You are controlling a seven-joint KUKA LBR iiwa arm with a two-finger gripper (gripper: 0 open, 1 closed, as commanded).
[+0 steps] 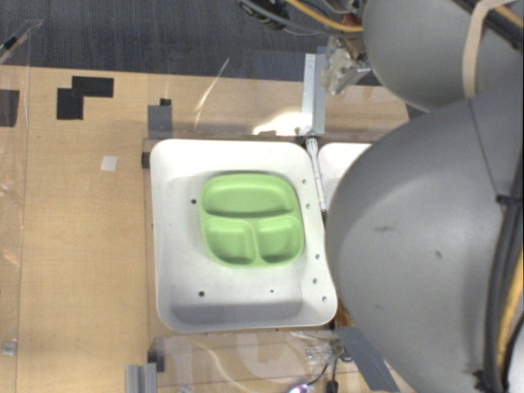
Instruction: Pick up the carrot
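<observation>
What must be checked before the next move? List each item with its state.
1. Left bin flat on the bench: ok.
2. Green plate lying inside the left bin, away from its walls: ok.
3. Clear sight into the right bin: not ok, the arm covers most of it.
4. Carrot position known: cannot tell.
5. Path down to the carrot free: cannot tell.

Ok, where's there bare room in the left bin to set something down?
Bare white floor rings the green divided tray in the left bin: widest along the near wall and left wall. The right bin is crowded, largely covered by the grey arm.
</observation>
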